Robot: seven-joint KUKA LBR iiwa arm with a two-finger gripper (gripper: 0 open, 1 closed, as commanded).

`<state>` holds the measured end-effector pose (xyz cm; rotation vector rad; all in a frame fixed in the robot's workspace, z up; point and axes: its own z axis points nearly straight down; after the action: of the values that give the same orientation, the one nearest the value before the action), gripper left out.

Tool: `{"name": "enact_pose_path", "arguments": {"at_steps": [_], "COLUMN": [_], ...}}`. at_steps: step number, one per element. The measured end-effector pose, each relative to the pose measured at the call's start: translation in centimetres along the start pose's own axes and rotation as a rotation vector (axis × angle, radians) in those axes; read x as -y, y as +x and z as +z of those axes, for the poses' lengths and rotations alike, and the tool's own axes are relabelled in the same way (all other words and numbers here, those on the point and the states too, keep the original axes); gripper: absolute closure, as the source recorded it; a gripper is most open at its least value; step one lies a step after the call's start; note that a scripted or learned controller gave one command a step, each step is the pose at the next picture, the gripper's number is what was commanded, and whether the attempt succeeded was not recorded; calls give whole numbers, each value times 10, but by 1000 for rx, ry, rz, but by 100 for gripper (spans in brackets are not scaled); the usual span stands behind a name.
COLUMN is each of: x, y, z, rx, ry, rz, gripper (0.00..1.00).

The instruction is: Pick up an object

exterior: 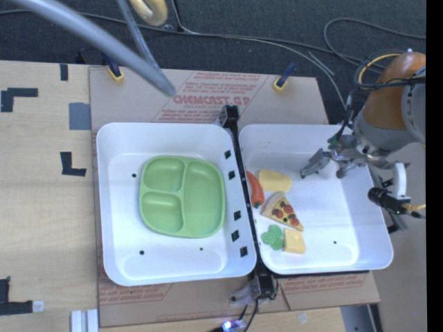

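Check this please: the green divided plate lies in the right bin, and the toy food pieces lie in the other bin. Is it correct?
Not quite. The camera view shows the green divided plate in the left bin; the toy food pieces lie in the other, right bin.

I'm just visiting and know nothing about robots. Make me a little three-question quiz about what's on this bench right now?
1. True or false: the green divided plate lies in the same bin as the toy foods.
2. Which toy food lies closest to the gripper?
A. pizza slice
B. yellow piece
C. broccoli
3. Fill in: the red-orange piece lies along the ____ edge of the right bin, as the camera sees it.

Key
1. False: the plate lies alone in the left bin.
2. B
3. left
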<state>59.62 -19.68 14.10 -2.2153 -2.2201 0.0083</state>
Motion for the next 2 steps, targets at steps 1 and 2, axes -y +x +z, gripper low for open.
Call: {"name": "enact_pose_path", "arguments": {"at_steps": [1, 2], "x": [0, -1], "y": [0, 1], "z": [53, 40], "rx": [2, 1], "ry": [-5, -7], "rz": [0, -1], "gripper": [0, 100]}}
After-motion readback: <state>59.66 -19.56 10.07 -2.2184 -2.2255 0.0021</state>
